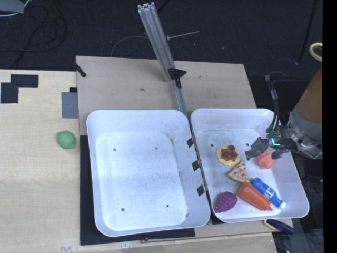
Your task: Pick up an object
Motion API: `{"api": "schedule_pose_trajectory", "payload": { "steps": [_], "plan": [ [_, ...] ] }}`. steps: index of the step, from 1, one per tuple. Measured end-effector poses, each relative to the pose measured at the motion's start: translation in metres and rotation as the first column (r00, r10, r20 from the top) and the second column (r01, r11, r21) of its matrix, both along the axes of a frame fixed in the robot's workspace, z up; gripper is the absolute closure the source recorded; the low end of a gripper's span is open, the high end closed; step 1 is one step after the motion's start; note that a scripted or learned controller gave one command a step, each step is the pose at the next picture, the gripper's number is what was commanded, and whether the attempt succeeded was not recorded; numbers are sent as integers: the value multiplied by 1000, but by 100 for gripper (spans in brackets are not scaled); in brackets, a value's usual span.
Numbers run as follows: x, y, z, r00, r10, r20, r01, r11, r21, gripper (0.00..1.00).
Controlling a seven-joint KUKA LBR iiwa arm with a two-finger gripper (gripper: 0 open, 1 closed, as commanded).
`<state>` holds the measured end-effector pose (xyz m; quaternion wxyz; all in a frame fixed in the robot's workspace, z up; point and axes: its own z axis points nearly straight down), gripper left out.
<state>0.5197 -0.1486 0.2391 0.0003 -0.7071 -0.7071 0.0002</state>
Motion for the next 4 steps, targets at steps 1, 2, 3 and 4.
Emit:
{"api": "schedule_pose_trajectory", "payload": {
  "steps": [1,2,3,4],
  "plan": [
    [0,0,0,1000,0,0,0,1000,0,0],
    [0,0,-42,1000,1,-4,-1,1000,1,0],
    [7,-5,-96,1000,0,-5,0,1000,1,0],
    [7,-4,-148,1000,0,-1,0,1000,0,0]
  ]
}}
